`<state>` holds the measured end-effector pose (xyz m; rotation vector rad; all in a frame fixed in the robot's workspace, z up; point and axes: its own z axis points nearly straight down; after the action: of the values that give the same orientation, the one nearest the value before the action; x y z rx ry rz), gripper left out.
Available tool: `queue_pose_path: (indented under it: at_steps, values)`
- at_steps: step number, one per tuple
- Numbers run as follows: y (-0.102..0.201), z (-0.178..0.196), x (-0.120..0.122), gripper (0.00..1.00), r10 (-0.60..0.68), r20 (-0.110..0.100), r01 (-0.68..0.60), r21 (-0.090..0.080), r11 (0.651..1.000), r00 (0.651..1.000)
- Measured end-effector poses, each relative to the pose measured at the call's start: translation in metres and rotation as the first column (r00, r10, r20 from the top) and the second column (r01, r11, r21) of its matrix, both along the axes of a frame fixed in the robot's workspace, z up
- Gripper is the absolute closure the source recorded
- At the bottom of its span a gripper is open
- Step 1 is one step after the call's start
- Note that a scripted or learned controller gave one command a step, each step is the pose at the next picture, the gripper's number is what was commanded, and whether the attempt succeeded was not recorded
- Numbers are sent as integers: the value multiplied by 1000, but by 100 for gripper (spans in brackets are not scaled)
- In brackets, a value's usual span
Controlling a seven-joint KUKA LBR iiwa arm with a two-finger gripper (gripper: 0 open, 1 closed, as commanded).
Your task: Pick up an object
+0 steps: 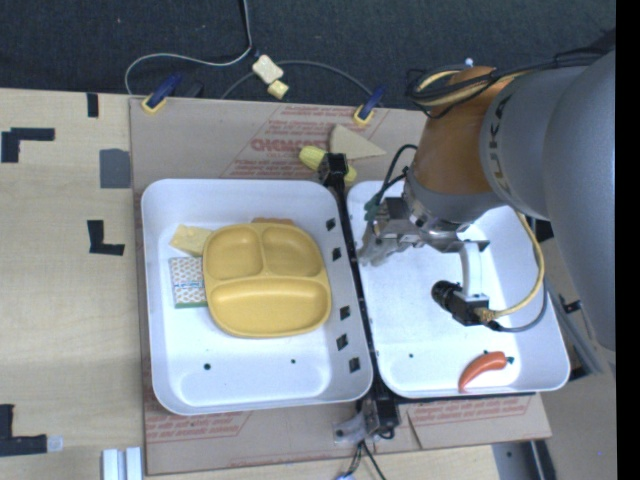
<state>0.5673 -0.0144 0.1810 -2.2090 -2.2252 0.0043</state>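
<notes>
Now fingers [380,236] low in right bin [425,368], w/ chili [483,368] near front.

- A yellow divided plate [267,292] lies flat in the middle of the left bin, open side up. It has three compartments, two small ones at the far side and one long one at the near side.
- A pale yellow sponge [188,238] lies at the plate's far left corner, partly under its rim.
- A small checked card [186,281] lies flat, touching the plate's left edge.
- An orange chili pepper [483,369], curved, lies near the near right corner of the right bin.
</notes>
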Motion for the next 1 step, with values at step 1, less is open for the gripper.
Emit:
queue_pose_path:
  at_steps: [1]
  values:
    - [-97, 30, -5, 100, -15, 7, 15, -6, 1000, 1000]
